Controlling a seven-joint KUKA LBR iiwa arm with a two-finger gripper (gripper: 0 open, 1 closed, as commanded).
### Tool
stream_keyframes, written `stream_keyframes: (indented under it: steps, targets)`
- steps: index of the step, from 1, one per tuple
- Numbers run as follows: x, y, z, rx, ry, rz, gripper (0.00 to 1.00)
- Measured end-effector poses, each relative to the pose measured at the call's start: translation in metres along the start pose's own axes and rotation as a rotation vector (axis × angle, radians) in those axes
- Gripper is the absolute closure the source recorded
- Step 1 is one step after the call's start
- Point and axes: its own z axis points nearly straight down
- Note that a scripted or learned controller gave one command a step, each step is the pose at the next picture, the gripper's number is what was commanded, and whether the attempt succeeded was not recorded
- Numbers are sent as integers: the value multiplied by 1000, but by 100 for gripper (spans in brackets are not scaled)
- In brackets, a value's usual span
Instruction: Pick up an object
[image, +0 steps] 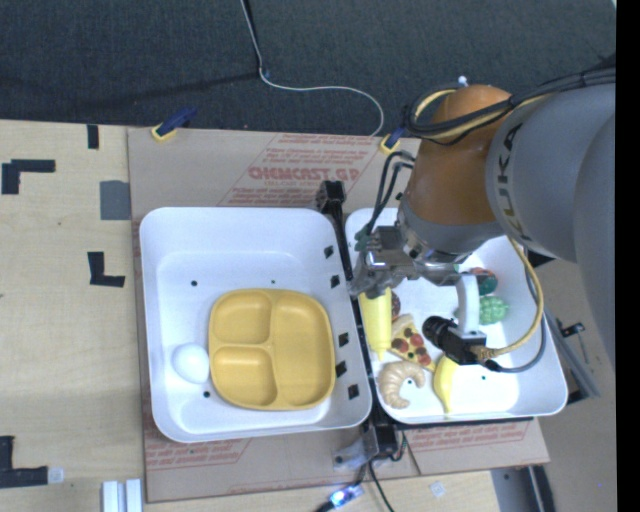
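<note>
Yellow cylinder: lies in the right bin close to that bin's left wall, its long axis running up and down the view.
Gripper: directly over the yellow cylinder's upper end, which is tucked under the gripper's lower end; the rest of the cylinder sticks out below it.
Grip: the metal body hides the contact, so I cannot tell whether the gripper is open or closed, or whether it is clamped on the cylinder.
Pizza slice toy: just right of the yellow cylinder's lower end, touching or nearly touching it.
Croissant: just below the yellow cylinder, beside the pizza slice toy.
Yellow curved piece: below and right of the yellow cylinder, next to the croissant.
Green lumpy toy: well right of the yellow cylinder, at about its height.
Left bin: left of the yellow cylinder, across the shared walls.
Yellow divided plate: in the left bin, with three compartments.
White egg: at the plate's left edge, farthest from the yellow cylinder.
Cardboard sheet: under both bins, on the tabletop.
Writing: red print on the cardboard above the left bin seems to read "CHEMCAST GP"; the smaller lines are too small to read.
Arm: grey, with its orange band above and right of the yellow cylinder; dark lettering on its shell is cut off.
</note>
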Motion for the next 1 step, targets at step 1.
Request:
stream_keyframes:
  steps: [1]
  targets:
    - [1,9,4,-1,-1,0,100]
